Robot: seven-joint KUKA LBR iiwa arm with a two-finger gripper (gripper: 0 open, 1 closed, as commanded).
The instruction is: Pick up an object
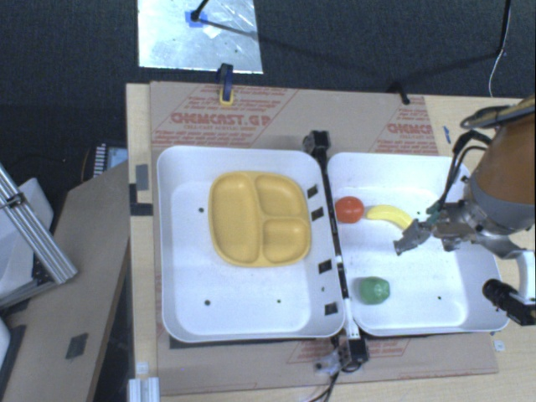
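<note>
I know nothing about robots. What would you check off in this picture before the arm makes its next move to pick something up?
1. Things to pick lie in the right bin: ok. A banana, an orange-red ball and a green object are there.
2. Gripper is over that bin: ok, beside the banana's right end.
3. Gripper carries nothing yet: ok, nothing shows between its tips.
4. Finger opening is wide enough: cannot tell, the view is too blurred.
5. Target stands apart from its neighbours: not ok for the banana, which seems to touch the ball; ok for the green object.
6. Yellow divided plate is out of the way: ok, it lies in the left bin.
</note>
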